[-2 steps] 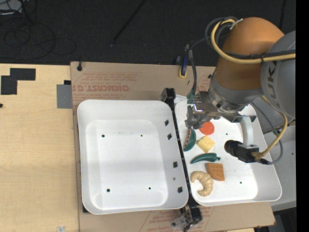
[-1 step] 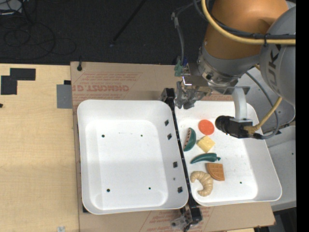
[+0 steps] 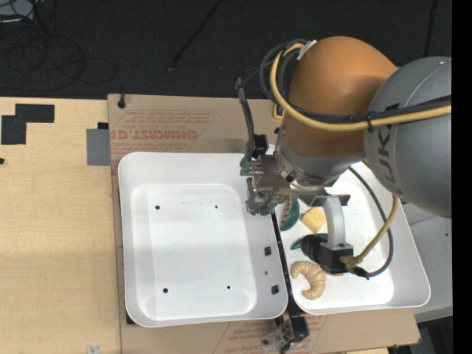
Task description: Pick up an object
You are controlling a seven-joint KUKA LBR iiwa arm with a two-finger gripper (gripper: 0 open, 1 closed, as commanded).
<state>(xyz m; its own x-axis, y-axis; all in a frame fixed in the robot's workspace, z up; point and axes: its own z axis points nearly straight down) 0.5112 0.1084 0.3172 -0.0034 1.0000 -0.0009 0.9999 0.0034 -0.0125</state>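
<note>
While gripper (image 3: 259, 198) is hanging up-left of croissant (image 3: 310, 279), its opening is hiding from view, so cannot tell. Advising: centring squarely over green piece (image 3: 289, 216) beyond croissant before closing.

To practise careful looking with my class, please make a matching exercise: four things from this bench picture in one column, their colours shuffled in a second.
Things:
1. croissant-shaped toy
2. wedge
3. left bin
4. arm's band

Colours:
a. white
b. orange
c. tan
d. pale yellow

Pairs: 1-c, 2-d, 3-a, 4-b
</note>
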